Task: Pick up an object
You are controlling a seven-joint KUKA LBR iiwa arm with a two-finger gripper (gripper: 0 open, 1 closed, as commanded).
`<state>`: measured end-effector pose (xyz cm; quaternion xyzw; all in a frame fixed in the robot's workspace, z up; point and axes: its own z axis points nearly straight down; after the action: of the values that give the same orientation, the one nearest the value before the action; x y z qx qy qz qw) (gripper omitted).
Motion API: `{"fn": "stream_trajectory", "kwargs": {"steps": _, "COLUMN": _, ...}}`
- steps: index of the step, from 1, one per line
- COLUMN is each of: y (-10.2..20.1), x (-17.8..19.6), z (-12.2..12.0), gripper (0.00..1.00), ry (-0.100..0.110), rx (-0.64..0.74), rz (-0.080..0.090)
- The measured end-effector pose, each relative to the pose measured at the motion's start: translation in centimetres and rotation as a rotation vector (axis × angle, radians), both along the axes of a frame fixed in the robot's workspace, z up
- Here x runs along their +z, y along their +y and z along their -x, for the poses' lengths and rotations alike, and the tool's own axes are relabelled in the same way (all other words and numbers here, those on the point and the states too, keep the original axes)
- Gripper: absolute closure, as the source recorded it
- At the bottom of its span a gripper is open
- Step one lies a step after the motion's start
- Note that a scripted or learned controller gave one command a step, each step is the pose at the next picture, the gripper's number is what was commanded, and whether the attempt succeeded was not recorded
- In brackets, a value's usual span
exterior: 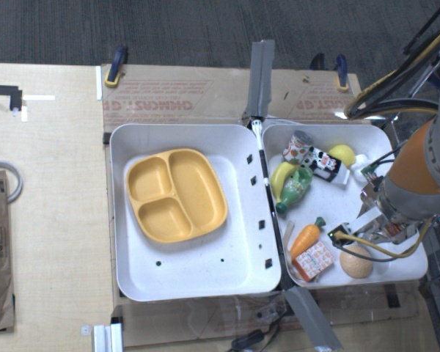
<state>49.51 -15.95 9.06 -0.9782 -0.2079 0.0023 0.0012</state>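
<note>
Gripper: being held low at the right side of the frame, over the lower part of the right bin; whether it is released or clenched cannot be told, since cabling is crossing it.
Round tan object: lying just below the gripper, at the lower right of the bin; nothing is being seen between gripper and object.
Red and white carton: lying just left of the tan object, near the bin's lower left corner.
Carrot: resting against the carton's upper edge, green top pointing up the frame.
Green bottle: lying mid-bin beside a banana.
Far items: a patterned cup, a black and white toy and a lemon being grouped at the bin's upper edge.
Yellow divided plate: lying in the left bin, well apart from the arm.
Step in hand: the approach is judged to be under way, the tan object being the likeliest target.
Next move: a descent centred on the tan object is being called for, with the carton being kept clear, then a closing and a lift.
</note>
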Motion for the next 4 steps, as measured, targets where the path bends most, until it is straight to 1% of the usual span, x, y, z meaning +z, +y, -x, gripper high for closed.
{"fn": "stream_trajectory", "kwargs": {"steps": 1, "y": -1.4, "x": 0.0, "z": 1.9, "gripper": 1.0, "ry": 0.001, "rx": -0.217, "rz": 0.0}}
{"fn": "stream_trajectory", "kwargs": {"steps": 2, "y": -1.4, "x": 0.8, "z": 2.0, "gripper": 1.0, "ry": 0.006, "rx": -0.215, "rz": 0.0}}
{"fn": "stream_trajectory", "kwargs": {"steps": 3, "y": -3.6, "x": 0.0, "z": 1.9, "gripper": 1.0, "ry": -0.001, "rx": -0.22, "rz": 0.002}}
{"fn": "stream_trajectory", "kwargs": {"steps": 4, "y": -1.3, "x": 0.0, "z": 1.9, "gripper": 1.0, "ry": 0.001, "rx": -0.071, "rz": 0.0}}
